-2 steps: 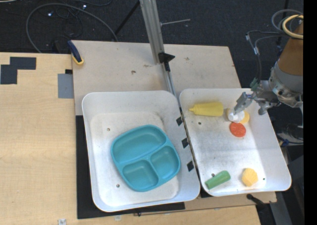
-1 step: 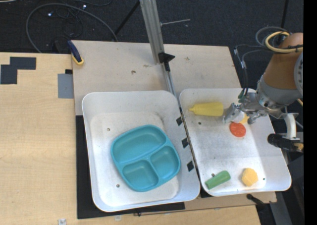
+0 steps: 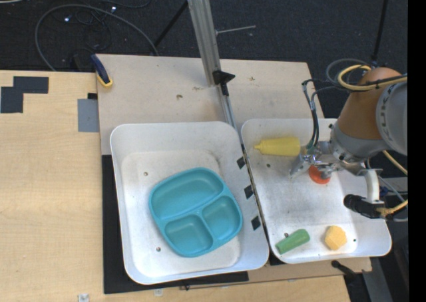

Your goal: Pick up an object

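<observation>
In the right bin (image 3: 293, 201), my gripper (image 3: 307, 163) hangs low near the far side, reaching in from the right. A small red object (image 3: 322, 175) lies right beside it, partly covered by the wrist; I cannot tell whether it is touched. Just left of the gripper, by the bin's far wall, lies a yellow oblong object (image 3: 278, 146). Near the front wall sit a green oblong piece (image 3: 293, 241) and a yellow-orange lump (image 3: 336, 237).
The left bin (image 3: 133, 161) holds a teal divided plate (image 3: 194, 211). A metal post (image 3: 206, 34) rises behind the two bins. Black clips (image 3: 247, 191) sit along the seam between them. The arm's orange band (image 3: 363, 111) stands over the right bin's right edge.
</observation>
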Motion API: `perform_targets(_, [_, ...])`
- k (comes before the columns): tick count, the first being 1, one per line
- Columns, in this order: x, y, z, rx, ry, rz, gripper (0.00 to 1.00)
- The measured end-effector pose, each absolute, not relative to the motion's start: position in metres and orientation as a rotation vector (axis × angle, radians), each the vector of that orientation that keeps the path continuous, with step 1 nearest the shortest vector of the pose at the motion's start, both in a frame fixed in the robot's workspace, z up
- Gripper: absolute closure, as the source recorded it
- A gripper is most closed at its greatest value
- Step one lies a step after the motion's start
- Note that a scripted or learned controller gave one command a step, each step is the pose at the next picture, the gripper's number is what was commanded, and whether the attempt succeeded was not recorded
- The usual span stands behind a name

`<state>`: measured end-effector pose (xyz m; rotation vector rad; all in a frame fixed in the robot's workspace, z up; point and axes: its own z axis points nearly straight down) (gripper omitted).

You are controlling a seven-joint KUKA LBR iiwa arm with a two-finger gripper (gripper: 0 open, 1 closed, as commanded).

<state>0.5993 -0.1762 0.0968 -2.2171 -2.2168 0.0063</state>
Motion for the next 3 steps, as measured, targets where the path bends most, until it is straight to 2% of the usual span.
perform_targets(1, [0.603,-0.177,0.094,-2.226,-2.226,-0.003,0.00])
perform_targets(2, [0.604,-0.178,0.105,-2.233,-2.228,-0.009,1.00])
perform_targets(3, [0.606,-0.184,0.168,-2.224,-2.223,-0.002,1.00])
